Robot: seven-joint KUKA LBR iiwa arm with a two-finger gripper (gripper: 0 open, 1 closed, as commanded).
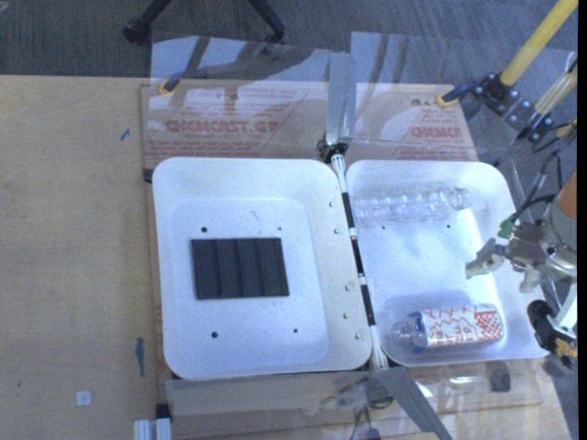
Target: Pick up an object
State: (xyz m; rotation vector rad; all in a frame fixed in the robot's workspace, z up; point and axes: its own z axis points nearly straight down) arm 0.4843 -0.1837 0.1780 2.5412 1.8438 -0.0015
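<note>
Bottles are what's up for grabs, two of them, both in the right bin (431, 177). One is a clear empty-looking bottle (410, 204) lying along the far edge, long axis running left to right; I can't make out which end is the cap. The other is a labelled bottle (449, 328) with a red-and-white pattern, lying along the near edge, also left to right, blue cap end pointing at the divider between the bins. Between the two there's a wide bare stretch of bin floor, so lots of room in the middle. The gripper (500, 253) sits over the right edge of that bin, level with the gap, fingers look spread apart with nothing between them. Left bin (179, 191) has a dark ribbed pad (239, 268) flat in its centre, clear margin all round.
</note>
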